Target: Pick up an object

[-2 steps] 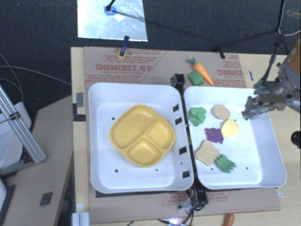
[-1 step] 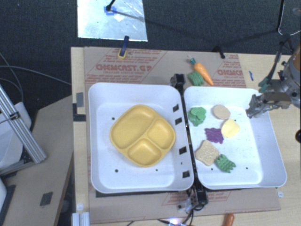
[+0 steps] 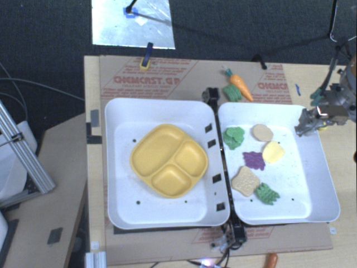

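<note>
The gripper (image 3: 305,125) hangs at the three o'clock edge of the right bin (image 3: 321,175), above its rim near the upper right corner; I cannot tell from this slant how it is set, and I see nothing carried in it. From there, toward nine o'clock, lie my candidates, all toy foods well apart from the tool: a tan round piece (image 3: 262,132), a yellow piece (image 3: 273,152) just below it, a purple cluster (image 3: 254,160) touching the yellow one's left side, a green leafy piece (image 3: 234,137) at the bin's left, a beige slice (image 3: 244,180) and a small green piece (image 3: 266,194) just beside it at six o'clock. I judge these light, stiff moulded plastic, somewhat slippery and low to the floor; I would take the tan round piece across its width, since it lies clear of its neighbours. Further toward nine o'clock, the left bin (image 3: 120,205) holds a yellow divided plate (image 3: 168,159).
</note>
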Robot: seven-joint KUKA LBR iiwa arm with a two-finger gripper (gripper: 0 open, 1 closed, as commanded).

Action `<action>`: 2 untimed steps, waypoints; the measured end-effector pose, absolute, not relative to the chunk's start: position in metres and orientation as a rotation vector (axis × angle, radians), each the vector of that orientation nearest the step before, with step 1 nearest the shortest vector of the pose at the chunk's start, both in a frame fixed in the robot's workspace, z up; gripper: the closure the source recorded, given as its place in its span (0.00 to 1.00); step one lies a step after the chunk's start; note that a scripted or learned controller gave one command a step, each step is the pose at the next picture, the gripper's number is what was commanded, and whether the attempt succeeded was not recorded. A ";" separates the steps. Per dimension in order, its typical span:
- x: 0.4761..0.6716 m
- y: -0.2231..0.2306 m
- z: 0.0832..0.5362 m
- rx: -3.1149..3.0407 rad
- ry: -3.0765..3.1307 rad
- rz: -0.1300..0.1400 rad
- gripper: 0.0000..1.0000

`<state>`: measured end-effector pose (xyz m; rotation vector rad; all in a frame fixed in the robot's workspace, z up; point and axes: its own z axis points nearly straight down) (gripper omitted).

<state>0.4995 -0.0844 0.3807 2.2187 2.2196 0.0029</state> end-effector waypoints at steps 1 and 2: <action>0.493 -0.084 0.377 2.220 2.221 0.002 1.00; 0.502 -0.083 0.375 2.216 2.222 0.003 1.00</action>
